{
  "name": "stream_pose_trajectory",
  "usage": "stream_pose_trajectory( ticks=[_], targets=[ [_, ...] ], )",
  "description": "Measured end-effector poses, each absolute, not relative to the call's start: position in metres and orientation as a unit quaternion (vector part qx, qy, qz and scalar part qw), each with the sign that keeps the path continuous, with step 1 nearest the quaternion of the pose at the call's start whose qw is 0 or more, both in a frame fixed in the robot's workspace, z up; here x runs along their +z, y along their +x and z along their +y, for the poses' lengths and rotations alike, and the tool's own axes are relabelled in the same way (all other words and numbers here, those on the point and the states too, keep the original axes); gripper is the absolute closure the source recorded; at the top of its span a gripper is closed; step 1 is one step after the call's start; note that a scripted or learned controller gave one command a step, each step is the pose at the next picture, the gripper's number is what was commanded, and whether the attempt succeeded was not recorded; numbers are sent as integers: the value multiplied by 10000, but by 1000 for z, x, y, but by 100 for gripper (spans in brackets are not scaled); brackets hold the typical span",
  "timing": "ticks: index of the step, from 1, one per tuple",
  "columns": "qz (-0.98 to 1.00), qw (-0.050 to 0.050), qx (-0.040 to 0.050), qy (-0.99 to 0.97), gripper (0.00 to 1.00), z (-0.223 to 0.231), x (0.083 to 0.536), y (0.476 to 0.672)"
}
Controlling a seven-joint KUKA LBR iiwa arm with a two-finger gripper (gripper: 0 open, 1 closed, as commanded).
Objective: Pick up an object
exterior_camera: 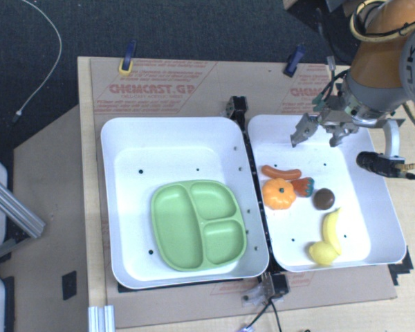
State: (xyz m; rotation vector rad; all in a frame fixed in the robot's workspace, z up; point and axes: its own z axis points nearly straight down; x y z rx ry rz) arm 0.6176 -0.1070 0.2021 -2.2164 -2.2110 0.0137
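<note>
Gripper [317, 136] is seen spread apart with nothing between its fingers, hovering over the upper part of the right bin [380, 206], tips angled down and toward the left. No object is touched by it.

Candidate objects are clustered lower in that bin. An orange sausage-like piece [281, 173] lies with its long axis roughly left-right, slightly bowed. Just below it sits a small orange pumpkin [279, 194], with a red and teal toy [304, 187] touching its right side. A dark brown round item [324, 198] is placed just beside that toy. A banana [331, 232] lies with its long axis near vertical in the view, curved — a yellow lemon [323, 252] rests against its lower end.

Left bin [117, 185] holds a green divided plate [196, 223] with three compartments, well apart from the gripper.

Arm [384, 54] is bent in from the upper right, orange band above the wrist, wrist tilted downward. Nothing stands between the fingers and the sausage-like piece.
</note>
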Motion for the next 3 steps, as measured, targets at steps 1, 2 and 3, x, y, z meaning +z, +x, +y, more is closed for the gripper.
stream_pose_trajectory(
  ticks=[1,2,3],
  targets=[
    [-7071,4,3,-7071,0,-107,209,620],
    [-7069,30,23,-7073,0,-109,146,624],
    [-7070,15,9,-7072,0,-100,100,624]
  ],
)
